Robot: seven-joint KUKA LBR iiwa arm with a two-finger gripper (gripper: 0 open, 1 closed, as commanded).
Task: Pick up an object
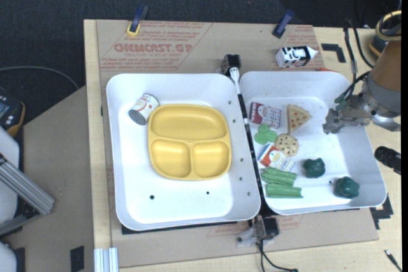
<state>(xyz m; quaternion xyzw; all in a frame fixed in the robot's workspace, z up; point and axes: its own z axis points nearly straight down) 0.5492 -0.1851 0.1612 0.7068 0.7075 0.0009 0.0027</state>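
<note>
My gripper (pixel 336 119) hangs over the right side of the right bin (pixel 363 156), above bare white floor, with nothing seen in it. To its left lie a tan triangular wedge (pixel 297 116), a red-and-white carton (pixel 266 114), a round cookie (pixel 287 145), a light green toy (pixel 264 135) and a small red-and-white packet (pixel 275 157). Green bean pods (pixel 281 182) lie near the bin's front. Two dark green lumps (pixel 313 167) (pixel 346 186) rest below the gripper.
The left bin (pixel 121 156) holds a yellow divided plate (pixel 189 140) and a small tipped cup (pixel 143 108) at its back left. A black-and-white cow-print item (pixel 296 56) sits on the bench behind the right bin. Blue clamps (pixel 136 19) (pixel 283 23) grip the board's far edge.
</note>
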